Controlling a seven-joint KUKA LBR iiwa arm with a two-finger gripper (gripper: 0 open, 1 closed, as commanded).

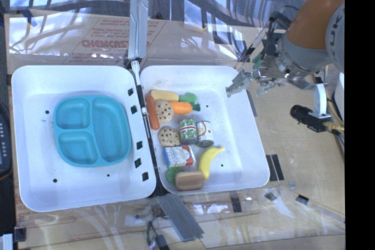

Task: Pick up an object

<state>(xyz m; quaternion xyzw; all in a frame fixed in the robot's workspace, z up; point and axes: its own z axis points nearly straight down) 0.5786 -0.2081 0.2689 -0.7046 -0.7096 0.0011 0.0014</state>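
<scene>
On the left, a blue divided plate is sitting alone in the left bin. Just beside it, the right bin is holding all the toy food, which is crowding its left half: a sausage lying along the left wall, two cookies, a carrot, a small can, a milk carton, a banana and a bread roll near the front rim. The bin's right half is lying bare, giving open room to come down. Further right, the gripper is hanging over the bin's upper right corner, close to the rim and apart from every item; nothing is showing between its fingers, and I cannot tell how wide they are standing. The pile is lying down and to the left of it. The can and banana are probably the nearest targets, the banana's long axis slanting from upper right to lower left.
</scene>
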